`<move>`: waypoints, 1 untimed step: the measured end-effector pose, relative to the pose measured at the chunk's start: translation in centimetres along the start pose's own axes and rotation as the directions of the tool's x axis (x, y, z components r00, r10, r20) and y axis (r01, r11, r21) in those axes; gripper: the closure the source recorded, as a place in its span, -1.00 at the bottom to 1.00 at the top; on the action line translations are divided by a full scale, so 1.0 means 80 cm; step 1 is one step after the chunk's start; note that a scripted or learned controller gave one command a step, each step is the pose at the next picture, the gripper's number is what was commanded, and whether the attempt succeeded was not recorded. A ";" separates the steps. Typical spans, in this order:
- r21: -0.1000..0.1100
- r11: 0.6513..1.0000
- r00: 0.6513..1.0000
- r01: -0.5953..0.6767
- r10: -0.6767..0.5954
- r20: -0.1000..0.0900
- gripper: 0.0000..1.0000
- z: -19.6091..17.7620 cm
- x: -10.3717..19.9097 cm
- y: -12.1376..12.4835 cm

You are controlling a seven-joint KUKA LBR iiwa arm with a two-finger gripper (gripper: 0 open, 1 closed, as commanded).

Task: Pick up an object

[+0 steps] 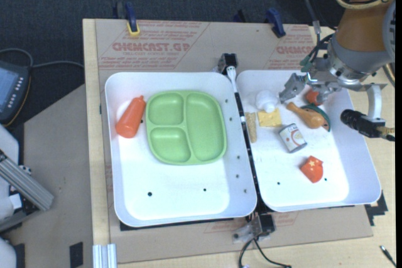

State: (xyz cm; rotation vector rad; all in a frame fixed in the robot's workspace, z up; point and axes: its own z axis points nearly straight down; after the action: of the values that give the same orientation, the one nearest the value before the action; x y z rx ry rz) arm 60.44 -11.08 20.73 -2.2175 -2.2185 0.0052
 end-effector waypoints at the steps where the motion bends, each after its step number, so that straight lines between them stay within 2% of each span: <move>1: 0.001 1.000 1.000 -0.002 0.002 -0.001 -1.00 0.067 -0.002 -0.013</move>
State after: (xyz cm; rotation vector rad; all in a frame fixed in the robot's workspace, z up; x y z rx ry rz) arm 59.34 -11.26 15.37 -2.2184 -2.2157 0.0059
